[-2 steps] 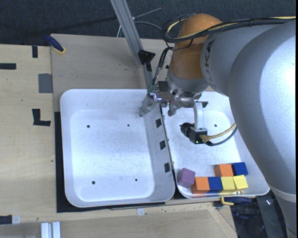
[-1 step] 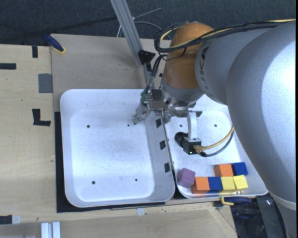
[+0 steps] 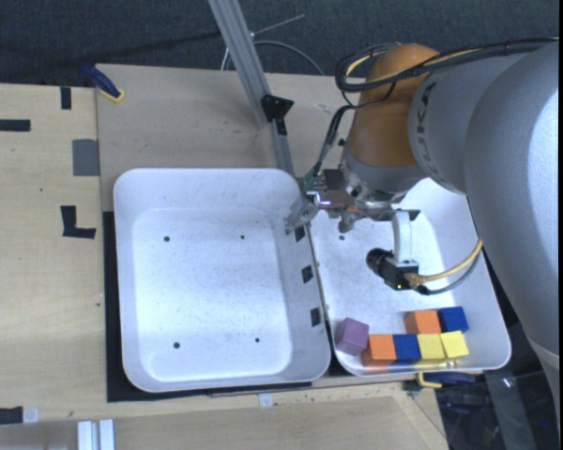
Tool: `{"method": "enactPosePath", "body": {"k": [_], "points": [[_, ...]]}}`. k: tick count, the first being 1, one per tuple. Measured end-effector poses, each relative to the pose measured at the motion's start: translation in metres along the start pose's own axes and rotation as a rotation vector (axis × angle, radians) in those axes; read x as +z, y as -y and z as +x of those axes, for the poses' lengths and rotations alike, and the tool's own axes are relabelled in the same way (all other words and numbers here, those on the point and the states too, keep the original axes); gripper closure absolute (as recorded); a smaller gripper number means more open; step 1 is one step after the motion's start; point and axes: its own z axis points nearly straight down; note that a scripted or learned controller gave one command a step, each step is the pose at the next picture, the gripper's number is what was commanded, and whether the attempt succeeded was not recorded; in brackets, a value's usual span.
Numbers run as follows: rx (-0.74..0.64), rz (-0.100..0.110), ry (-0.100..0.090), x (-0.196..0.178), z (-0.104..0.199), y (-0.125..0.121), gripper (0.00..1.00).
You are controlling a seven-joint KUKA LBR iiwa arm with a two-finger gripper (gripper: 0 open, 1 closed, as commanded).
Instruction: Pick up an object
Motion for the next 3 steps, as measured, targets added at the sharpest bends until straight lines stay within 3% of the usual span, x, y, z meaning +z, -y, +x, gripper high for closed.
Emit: {"method": "enactPosePath", "body": {"k": [1,2,3], "points": [[-0.006,0.002,-0.003,0.000,0.024,0.024,0.00],[0.003,-0.048,0.013,0.039,0.055,0.062,0.00],[-0.002,-0.005,-0.002,-0.003,0.024,0.076,0.00]]}}
